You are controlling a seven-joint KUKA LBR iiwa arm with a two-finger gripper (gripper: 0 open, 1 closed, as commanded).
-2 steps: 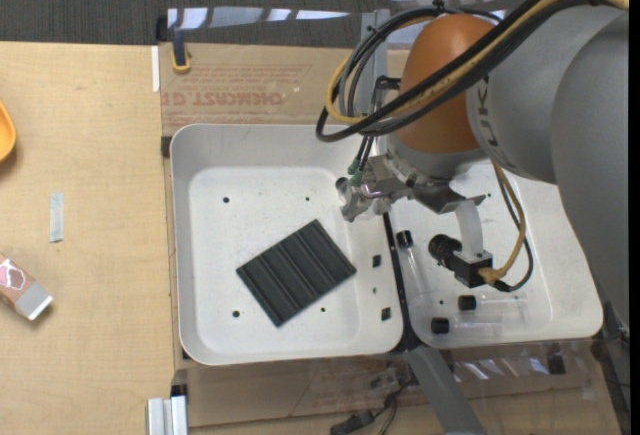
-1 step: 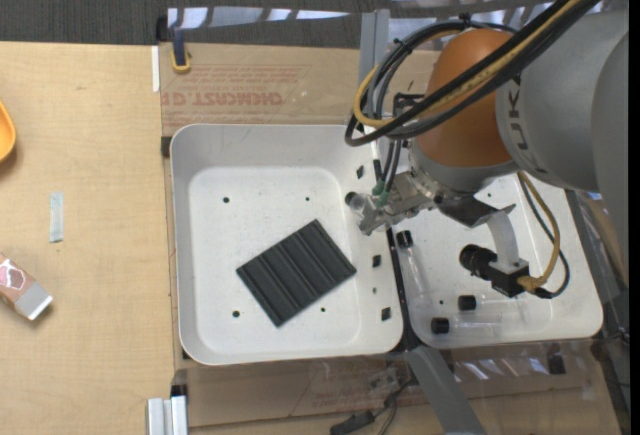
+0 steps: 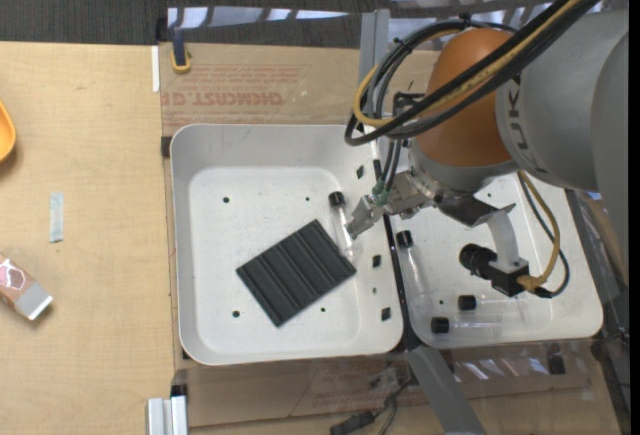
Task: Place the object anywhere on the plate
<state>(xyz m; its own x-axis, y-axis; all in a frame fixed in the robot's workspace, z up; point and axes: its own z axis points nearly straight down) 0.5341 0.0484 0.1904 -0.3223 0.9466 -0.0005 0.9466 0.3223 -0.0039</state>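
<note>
— Where is the dark grey ribbed rectangular plate (image 3: 296,273)?

— Lying flat and skewed on the floor of the left shallow white bin (image 3: 200,163); bare white floor lies open to its left and above it; its lower corner sits near the bin's front wall.

— And the two-finger gripper (image 3: 348,224)?

— Just beside the plate's upper right corner, near the bin's right wall; I cannot tell how it stands.

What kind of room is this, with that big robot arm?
Probably a robot lab or workshop. A grey and orange arm with loose cables reaches over two white bins on a wooden bench, and its claw hangs above a ridged dark plate.
</note>
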